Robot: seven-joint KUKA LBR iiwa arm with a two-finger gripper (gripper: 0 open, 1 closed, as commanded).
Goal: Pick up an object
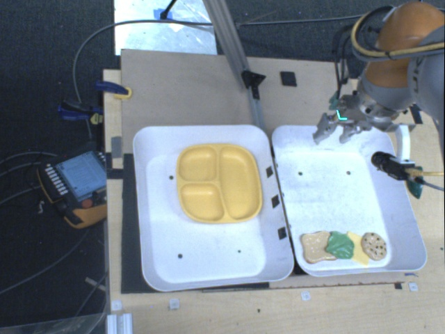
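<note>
My gripper (334, 132) hangs over the far edge of the right bin (334, 186), its two fingers spread apart with nothing between them. At the near edge of that bin lie a tan toast-shaped piece (316, 246), a green leafy piece (341, 245), a thin yellow slice (359, 251) and a round speckled cookie (374, 245), packed close in a row. They are well toward the camera from the gripper. A yellow three-compartment plate (218, 183) sits in the left bin (160, 249).
A grey pole (229, 37) slants down to the back of the bench between the bins. Blue and yellow clamps (104, 99) sit at the bench's left edge. A handheld pendant (78, 186) lies on the floor to the left.
</note>
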